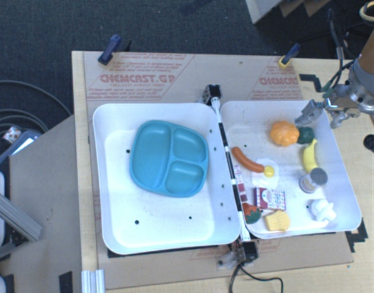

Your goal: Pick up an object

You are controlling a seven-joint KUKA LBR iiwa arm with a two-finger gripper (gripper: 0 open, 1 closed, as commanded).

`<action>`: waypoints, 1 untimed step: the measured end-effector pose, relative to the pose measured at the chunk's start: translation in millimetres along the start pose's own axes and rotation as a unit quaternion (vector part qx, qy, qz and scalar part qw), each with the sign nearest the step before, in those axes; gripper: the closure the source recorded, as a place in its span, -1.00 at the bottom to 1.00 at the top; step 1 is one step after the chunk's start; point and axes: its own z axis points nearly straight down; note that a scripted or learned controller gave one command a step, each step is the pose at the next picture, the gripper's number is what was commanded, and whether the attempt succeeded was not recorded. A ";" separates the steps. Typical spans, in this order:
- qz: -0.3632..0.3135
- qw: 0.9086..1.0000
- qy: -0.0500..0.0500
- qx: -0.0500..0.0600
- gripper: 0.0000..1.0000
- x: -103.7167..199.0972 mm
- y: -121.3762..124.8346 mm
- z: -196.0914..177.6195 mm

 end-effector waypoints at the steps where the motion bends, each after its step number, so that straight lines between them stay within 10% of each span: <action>1: 0.000 1.000 0.001 0.001 -1.00 -22.6 27.6 124.0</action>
